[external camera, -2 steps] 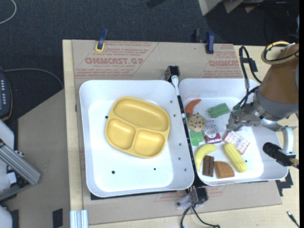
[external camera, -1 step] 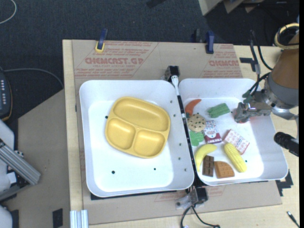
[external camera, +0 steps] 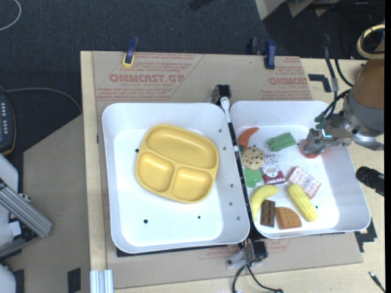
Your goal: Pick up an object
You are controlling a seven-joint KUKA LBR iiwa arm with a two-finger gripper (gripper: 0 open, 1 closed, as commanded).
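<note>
Grey arm (external camera: 369,112) in from the right, end effector (external camera: 319,140) low, pointing left.

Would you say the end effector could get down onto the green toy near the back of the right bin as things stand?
Probably yes. The end effector sits just right of the green toy, which lies apart from the cookie with bare bin floor around it and nothing over it.

A single camera is looking down at a slant from above my bench (external camera: 183,72), taking in both white bins (external camera: 122,224) while my arm (external camera: 369,96) is entering from the bench's right.
</note>
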